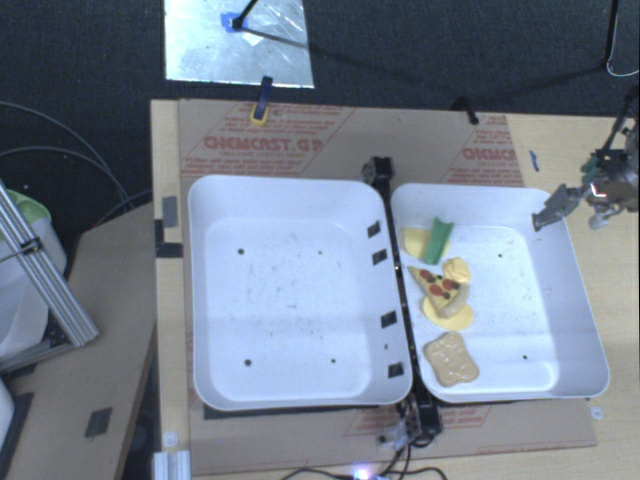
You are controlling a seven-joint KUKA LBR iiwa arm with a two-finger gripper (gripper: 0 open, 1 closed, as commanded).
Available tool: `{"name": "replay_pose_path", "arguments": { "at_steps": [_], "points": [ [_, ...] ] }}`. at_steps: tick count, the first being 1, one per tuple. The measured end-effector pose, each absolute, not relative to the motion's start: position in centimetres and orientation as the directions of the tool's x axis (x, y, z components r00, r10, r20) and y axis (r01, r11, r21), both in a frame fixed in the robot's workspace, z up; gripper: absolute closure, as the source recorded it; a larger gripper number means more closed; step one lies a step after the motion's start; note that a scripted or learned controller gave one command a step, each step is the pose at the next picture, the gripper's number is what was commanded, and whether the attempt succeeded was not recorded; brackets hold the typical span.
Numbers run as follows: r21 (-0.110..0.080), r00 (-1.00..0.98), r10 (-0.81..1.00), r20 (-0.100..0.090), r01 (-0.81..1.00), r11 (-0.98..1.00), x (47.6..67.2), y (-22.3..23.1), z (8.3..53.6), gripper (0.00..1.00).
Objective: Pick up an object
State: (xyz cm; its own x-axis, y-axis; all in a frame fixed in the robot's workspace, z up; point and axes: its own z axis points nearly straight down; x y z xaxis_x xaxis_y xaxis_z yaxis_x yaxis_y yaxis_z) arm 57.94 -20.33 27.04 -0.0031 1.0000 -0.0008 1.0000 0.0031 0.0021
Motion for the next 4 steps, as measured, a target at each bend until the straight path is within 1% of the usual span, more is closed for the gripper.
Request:
{"name": "replay_pose_path", "arguments": {
  "at_steps": [1, 2, 3, 4],
  "points": [
    [-0.008, -0.008, 1.000, 0.004, 1.000, 0.008, 60.7, -16.5, 10.1, 0.00],
    [0.008, -0.013, 1.000, 0.003, 1.000, 0.013, 58.4, -7.5, 19.0, 0.00],
    [-0.004, -0.007, 1.000, 0.003, 1.000, 0.007, 52.7, -3.7, 18.4, 0.00],
    [0.006, -0.009, 1.000, 0.003, 1.000, 0.009, 49.1, 0.7, 24.6, 0.00]
  ]
}}
